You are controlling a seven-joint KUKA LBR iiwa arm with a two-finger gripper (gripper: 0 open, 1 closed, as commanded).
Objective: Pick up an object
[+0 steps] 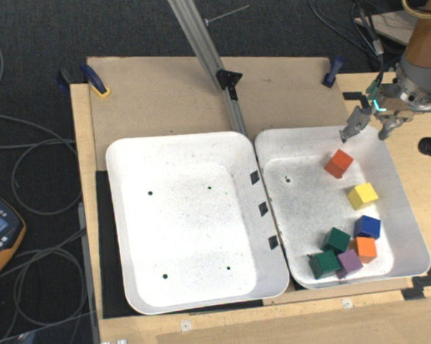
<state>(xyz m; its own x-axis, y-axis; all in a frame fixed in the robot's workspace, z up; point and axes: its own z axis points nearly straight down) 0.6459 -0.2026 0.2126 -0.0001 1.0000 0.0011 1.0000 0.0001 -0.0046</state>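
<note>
My gripper [368, 127] hangs above the far right corner of the right bin [299, 206], its two fingers spread open with nothing between them. A red-orange block [338, 163] lies just below and left of the fingertips, apart from them. Further down the bin sit a yellow block [363, 195], a blue block [368, 227], an orange block [366, 247], a purple block [349, 262] and two green blocks [336, 239] [324, 263], clustered near the front right corner.
The left bin [182, 221] stands beside the right one. A slanted metal rail [203, 51] crosses the back of the bench. Blue clamps [95, 79] [333, 71] grip the board's far corners. Cables lie on the floor at left.
</note>
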